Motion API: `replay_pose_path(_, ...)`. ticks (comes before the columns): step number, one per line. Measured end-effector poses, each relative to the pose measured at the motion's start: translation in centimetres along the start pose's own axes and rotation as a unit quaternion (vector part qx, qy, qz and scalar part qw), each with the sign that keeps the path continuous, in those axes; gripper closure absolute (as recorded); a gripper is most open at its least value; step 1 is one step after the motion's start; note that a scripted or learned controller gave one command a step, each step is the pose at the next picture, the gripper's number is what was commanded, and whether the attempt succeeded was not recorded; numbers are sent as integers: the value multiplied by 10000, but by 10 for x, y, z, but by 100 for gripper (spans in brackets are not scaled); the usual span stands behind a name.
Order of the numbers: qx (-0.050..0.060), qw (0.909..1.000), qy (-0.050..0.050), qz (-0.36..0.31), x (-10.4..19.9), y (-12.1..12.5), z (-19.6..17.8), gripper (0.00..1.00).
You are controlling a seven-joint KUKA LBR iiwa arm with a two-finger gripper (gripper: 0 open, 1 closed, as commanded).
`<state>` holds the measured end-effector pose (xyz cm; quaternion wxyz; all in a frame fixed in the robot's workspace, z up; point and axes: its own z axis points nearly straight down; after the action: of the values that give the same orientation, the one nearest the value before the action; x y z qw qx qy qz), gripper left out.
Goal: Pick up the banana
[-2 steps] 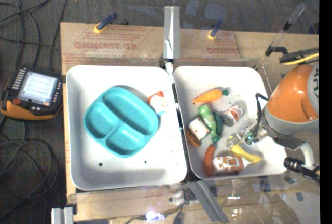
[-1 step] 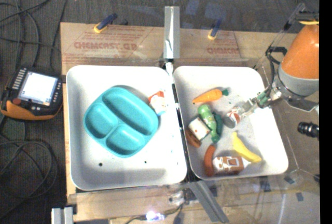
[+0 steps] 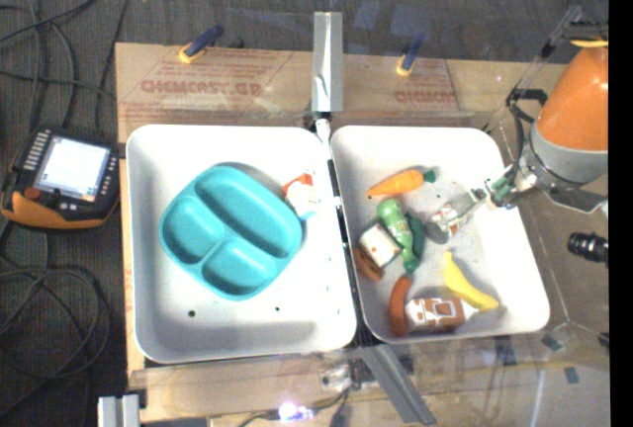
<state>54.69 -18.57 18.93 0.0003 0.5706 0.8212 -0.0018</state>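
The banana [image 3: 467,283] lies in the right bin [image 3: 514,217], near side, beside a small carton [image 3: 435,312]; the gripper [image 3: 450,214], fingers' spread indiscernible and holding nothing visible, should descend across the banana's narrow width, clear of that carton.

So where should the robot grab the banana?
Probably around its middle, coming straight down from above. The banana lies flat in the right bin, curved, with a box near its lower end, so the fingers should close across its narrow width.
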Motion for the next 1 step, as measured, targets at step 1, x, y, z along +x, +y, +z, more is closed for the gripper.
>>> replay_pose_path(1, -48, 9999, 3, -135, -11, -53, 99, 0)
